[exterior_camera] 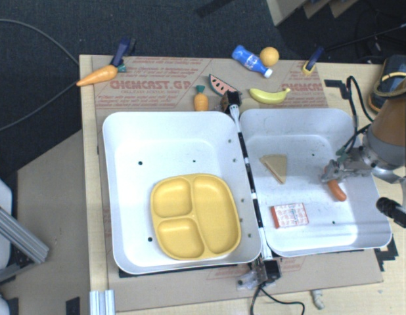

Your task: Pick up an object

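The right bin (pixel 301 126) holds three loose items. A tan wedge-shaped piece (pixel 276 167) lies near its middle, a red and white packet (pixel 290 214) sits toward the front, and a small orange sausage (pixel 338 190) rests at the right. My gripper (pixel 339 173) is low in the bin's right part, directly above and behind the sausage, close to its upper end. The arm's grey body with its orange band (pixel 391 126) reaches in from the right edge. Whether the gripper touches the sausage is not visible.
A yellow divided plate (pixel 195 215) lies in the left bin (pixel 134 143). On the cardboard behind the bins are a carrot (pixel 96 76), a watermelon slice (pixel 219 84), a blue bottle (pixel 251 60), an orange ball (pixel 269 56) and a banana (pixel 269 95).
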Motion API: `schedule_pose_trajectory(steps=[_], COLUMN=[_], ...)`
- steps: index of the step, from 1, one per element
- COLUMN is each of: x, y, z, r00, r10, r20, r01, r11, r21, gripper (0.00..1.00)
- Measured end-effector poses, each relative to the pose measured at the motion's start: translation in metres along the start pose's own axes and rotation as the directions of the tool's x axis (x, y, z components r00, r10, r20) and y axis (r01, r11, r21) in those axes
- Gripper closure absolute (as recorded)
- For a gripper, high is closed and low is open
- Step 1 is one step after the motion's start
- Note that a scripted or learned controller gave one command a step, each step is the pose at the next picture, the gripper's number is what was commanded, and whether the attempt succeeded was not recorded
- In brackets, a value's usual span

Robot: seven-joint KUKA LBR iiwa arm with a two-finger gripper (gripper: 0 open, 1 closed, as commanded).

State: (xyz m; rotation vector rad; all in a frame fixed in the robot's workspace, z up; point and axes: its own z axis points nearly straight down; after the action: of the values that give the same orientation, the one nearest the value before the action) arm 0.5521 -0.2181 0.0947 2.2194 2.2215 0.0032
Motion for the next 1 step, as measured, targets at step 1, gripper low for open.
schedule_pose_trajectory(steps=[1], x=[0.0688], y=[-0.0030], z=[0.0101], r00=[1.000], r10=[0.000], r20=[-0.001], r01=[0.000], r11=[1.000], r21=[0.003], gripper=[1.00])
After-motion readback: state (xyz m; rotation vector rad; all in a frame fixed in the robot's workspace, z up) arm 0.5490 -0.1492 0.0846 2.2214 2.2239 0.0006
